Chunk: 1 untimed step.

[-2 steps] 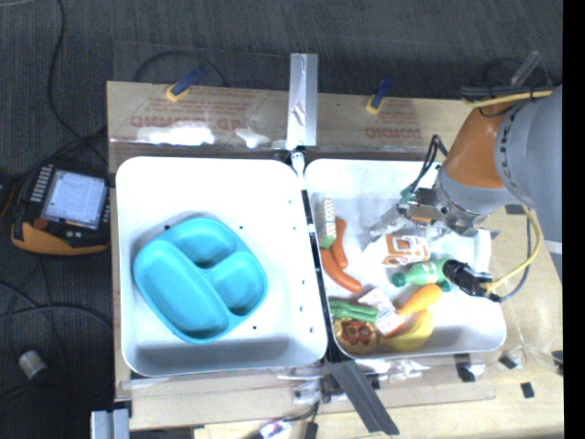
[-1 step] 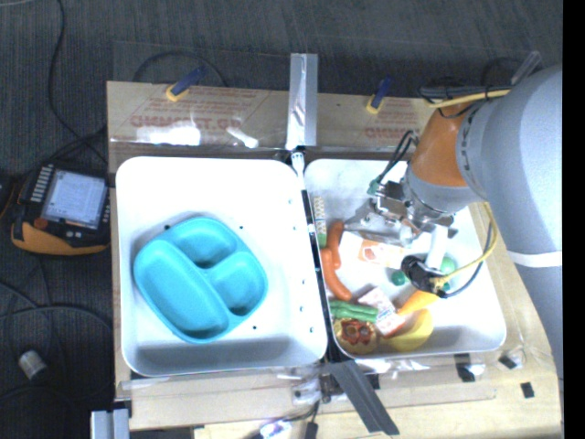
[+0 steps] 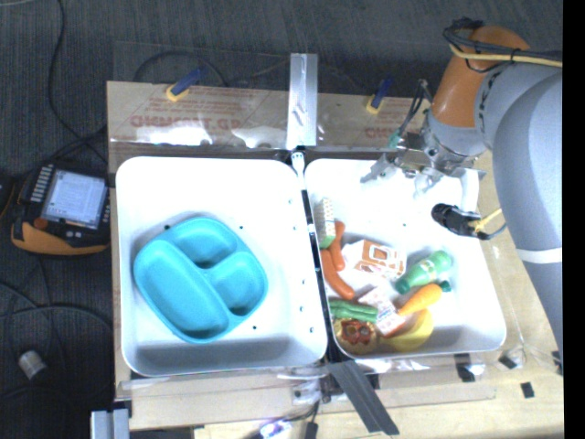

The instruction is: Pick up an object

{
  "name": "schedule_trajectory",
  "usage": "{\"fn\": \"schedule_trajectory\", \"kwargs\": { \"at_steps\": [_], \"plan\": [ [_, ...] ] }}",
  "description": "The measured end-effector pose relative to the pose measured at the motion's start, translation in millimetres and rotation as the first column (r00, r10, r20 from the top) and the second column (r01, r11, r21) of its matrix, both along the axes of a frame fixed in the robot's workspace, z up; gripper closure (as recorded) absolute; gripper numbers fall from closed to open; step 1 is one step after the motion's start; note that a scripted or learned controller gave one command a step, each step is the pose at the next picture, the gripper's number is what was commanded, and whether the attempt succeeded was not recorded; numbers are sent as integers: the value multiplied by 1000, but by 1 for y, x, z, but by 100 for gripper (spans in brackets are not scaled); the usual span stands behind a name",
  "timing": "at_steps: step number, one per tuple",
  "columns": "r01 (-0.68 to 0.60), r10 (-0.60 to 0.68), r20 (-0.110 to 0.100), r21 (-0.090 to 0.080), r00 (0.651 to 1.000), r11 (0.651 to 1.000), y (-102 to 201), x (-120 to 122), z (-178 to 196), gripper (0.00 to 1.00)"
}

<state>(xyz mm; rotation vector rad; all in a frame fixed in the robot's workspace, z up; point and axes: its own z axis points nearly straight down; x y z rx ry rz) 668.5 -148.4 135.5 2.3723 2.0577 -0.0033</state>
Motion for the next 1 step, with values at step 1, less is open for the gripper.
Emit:
{"fn": "schedule_trajectory", "kwargs": {
  "at_steps": [1],
  "plan": [
    [86,-86,7,1,996,996,-18,-113,-46,0]
  ]
}}
